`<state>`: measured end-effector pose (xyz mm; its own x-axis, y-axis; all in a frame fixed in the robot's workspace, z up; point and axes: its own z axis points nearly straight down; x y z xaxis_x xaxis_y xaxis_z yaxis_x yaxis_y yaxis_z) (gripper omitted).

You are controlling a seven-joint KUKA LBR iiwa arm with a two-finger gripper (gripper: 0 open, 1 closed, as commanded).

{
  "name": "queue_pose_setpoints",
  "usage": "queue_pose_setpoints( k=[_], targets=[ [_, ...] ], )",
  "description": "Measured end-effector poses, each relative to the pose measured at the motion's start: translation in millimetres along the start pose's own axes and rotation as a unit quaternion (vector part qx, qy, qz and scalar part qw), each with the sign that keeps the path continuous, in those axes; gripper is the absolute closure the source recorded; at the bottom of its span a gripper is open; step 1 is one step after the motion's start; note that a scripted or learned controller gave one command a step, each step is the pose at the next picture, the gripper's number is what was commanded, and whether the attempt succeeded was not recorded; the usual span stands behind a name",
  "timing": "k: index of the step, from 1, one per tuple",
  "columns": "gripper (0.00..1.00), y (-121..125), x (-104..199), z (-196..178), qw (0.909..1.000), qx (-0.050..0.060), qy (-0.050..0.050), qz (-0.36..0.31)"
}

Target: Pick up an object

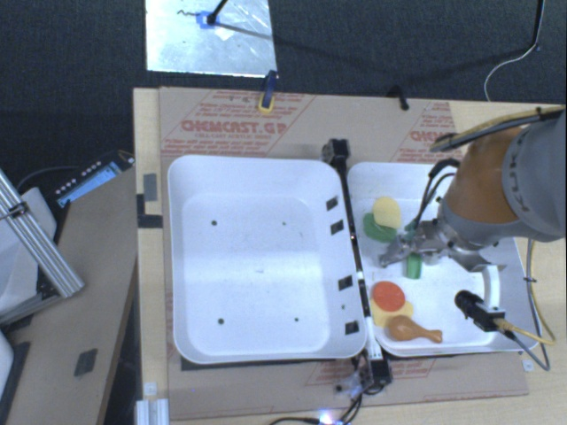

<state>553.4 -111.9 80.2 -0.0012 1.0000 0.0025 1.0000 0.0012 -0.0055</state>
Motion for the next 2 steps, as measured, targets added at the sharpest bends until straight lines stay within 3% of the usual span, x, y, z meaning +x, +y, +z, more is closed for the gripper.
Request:
queue_pose_setpoints(
  k=[1, 2],
  targets=[
    [0.0, 64, 25, -6, 1.0, -0.007, -0.001, -0.004],
    [1.0, 61, 23, -16, 1.0, -0.005, -0.001, -0.002]
  ],
)
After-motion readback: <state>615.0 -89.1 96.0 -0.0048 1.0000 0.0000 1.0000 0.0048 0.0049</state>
